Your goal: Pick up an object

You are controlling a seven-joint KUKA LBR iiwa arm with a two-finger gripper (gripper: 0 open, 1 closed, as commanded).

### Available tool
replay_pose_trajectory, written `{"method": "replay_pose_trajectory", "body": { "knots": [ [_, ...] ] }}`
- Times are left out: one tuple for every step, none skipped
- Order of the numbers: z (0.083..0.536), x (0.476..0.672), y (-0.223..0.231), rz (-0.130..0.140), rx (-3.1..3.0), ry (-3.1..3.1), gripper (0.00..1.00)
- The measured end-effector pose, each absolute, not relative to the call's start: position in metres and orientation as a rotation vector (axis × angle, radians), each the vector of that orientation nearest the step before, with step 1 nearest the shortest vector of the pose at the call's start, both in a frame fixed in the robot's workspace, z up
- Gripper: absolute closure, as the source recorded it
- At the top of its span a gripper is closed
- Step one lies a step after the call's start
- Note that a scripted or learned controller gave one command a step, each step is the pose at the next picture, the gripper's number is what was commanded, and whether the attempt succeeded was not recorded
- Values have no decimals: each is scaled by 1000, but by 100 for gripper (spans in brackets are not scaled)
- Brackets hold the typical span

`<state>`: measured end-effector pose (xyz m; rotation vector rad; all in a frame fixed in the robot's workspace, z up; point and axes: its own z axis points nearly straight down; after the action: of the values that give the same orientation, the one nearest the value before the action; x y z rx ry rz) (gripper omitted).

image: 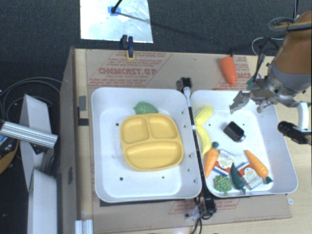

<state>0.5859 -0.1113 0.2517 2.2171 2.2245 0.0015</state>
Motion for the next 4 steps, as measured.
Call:
{"method": "replay_pose_trajectory", "body": {
  "knots": [
    [231,611,-172,0,2218,2222,0],
    [87,613,-162,0,2220,2223,0],
    [85,588,-178,1,2219,2222,0],
    [95,589,-178,3,2217,2221,100]
  ]
}}
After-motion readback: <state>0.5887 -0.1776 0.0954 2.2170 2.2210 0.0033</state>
